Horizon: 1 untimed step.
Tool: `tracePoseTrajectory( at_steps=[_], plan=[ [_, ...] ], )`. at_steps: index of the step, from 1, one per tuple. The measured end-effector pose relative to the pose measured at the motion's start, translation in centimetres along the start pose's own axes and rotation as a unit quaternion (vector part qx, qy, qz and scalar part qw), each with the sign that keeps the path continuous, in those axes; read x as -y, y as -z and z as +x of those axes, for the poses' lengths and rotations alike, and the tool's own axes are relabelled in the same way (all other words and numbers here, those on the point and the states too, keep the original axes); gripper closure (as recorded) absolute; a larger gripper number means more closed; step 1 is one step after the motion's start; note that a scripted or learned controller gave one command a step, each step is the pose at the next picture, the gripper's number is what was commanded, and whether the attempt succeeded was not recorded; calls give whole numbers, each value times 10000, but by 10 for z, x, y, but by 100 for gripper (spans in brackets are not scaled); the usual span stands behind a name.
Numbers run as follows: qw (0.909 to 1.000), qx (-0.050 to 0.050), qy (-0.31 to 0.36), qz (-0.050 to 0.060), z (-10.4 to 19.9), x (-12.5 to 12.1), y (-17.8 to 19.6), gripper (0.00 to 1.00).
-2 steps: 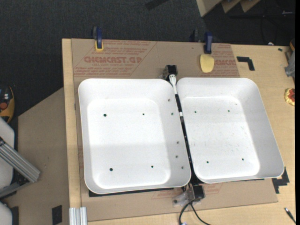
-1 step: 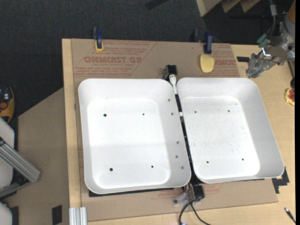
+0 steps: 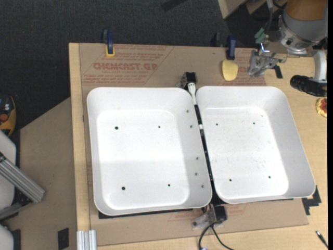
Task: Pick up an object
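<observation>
The gripper (image 3: 258, 66) is hovering beyond the right bin (image 3: 291, 119), its opening impossible to tell. 1 yellow object (image 3: 229, 70) is lying just left; centre over it before descending.

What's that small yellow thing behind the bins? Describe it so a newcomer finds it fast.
Start at the right white bin and go to its far left corner. Just beyond that rim, on the brown board, lies a pale yellow lump, below a blue clamp and left of the claw. It is the one soft, rounded yellow piece there; its neighbours are metal or dark.
</observation>
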State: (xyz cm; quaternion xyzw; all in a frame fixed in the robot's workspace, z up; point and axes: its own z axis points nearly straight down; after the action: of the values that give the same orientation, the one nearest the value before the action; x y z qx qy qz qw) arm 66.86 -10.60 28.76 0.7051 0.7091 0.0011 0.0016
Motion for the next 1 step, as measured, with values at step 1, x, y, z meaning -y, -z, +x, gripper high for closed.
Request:
tracePoseTrajectory(
  at_steps=[1],
  plan=[
    [10000, 5, -23, -12, -1, 1, 29, 100]
  ],
)
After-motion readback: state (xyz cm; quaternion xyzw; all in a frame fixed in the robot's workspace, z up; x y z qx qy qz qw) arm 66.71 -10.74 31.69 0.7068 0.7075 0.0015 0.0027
